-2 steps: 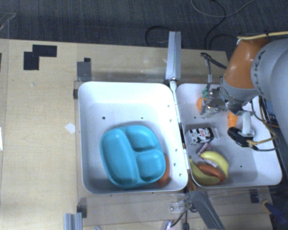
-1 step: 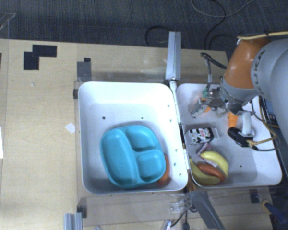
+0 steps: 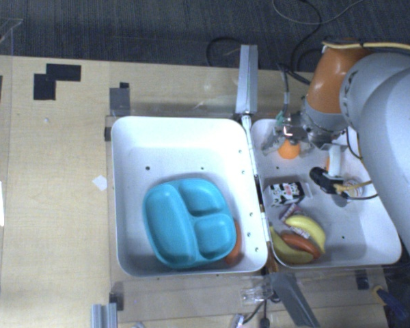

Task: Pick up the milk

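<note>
Nearest the lens, my grey arm [image 3: 389, 135] fills the right side; then, big to small: teal tray [image 3: 190, 222] in the left bin [image 3: 178, 142], banana [image 3: 306, 229] in the right bin [image 3: 369, 231], & the milk [image 3: 285, 192], a small black-and-white carton lying flat just above the banana. My end effector [image 3: 292, 132] hangs well above it over an orange ball [image 3: 288, 149]; can't tell if it's released or clenched. Prob. light, stiffish card w/ slick print, crushable, so I'd pinch across its narrow sides, gently.
</note>
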Controlling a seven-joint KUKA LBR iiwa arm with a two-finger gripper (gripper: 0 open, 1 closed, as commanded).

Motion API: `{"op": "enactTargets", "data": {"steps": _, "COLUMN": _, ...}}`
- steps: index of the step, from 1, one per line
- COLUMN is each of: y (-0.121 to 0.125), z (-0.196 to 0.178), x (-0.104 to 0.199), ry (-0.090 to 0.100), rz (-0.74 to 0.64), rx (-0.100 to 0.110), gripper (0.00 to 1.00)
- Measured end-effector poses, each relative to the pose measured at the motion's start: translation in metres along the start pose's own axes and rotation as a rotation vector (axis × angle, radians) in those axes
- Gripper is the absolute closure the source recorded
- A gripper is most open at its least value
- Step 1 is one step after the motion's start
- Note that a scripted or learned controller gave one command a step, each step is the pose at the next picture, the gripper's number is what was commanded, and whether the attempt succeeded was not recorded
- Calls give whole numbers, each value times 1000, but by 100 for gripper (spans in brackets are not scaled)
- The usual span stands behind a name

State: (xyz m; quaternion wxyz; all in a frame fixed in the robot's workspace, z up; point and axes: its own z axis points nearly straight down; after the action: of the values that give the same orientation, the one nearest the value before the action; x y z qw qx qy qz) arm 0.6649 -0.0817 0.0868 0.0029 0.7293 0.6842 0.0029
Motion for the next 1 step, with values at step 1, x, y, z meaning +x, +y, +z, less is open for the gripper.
{"op": "enactTargets", "data": {"steps": 1, "y": -56, "z": -2, "x": -11, "ry": 0, "rz": 89, "rx": -1, "gripper": 0}}
